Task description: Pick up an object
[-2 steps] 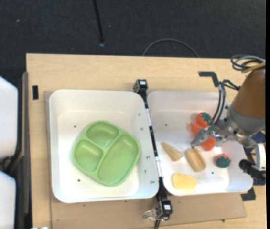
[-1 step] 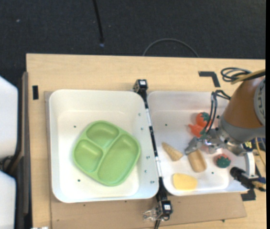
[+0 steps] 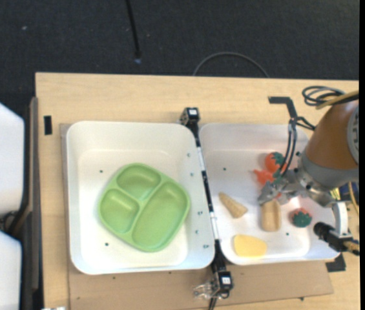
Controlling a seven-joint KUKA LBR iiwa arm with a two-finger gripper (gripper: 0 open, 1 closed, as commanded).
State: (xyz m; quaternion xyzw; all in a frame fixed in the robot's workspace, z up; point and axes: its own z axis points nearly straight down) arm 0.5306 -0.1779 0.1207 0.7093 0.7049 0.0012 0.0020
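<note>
Grey metal pincer [image 3: 274,192] hangs low in the right white bin [image 3: 234,141], just above a tan cylindrical toy [image 3: 270,216]; its grip state I cannot tell. Approach step, I judge; next comes descending and clamping.

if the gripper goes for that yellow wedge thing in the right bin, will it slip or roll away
The yellow wedge lies flat near the right bin's front wall, so it probably won't roll. Its smooth, rounded look suggests it may slide when nudged. It looks like solid toy food, likely stiff and light. The gripper is nearer the tan piece.
</note>
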